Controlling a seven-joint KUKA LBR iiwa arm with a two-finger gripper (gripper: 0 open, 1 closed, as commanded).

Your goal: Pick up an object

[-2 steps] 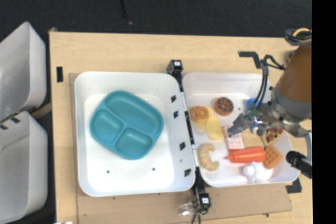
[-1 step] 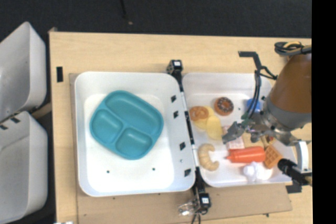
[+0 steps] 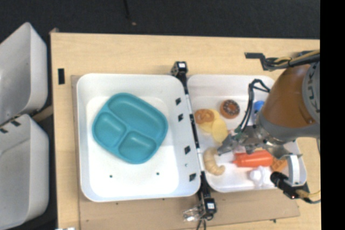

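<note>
The right bin (image 3: 215, 82) holds several small items. A chocolate doughnut (image 3: 230, 109) lies near the middle, with a glazed orange pastry (image 3: 204, 115) and a pale yellow piece (image 3: 219, 129) to its left. A beige croissant-like piece (image 3: 213, 163) rests by the bin's left wall. An orange-red carrot-like object (image 3: 253, 159) and a white item (image 3: 259, 175) lie toward the front. My gripper (image 3: 240, 143) hangs low over the bin, just above the orange-red object and right of the yellow piece. The arm's orange band (image 3: 288, 102) covers the bin's right part.
The left bin (image 3: 86, 180) carries a teal divided plate (image 3: 129, 126). A blue object (image 3: 259, 107) peeks out beside the arm. Cables run along the bench's right side (image 3: 264, 62). A black clip (image 3: 179, 68) sits where the bins meet.
</note>
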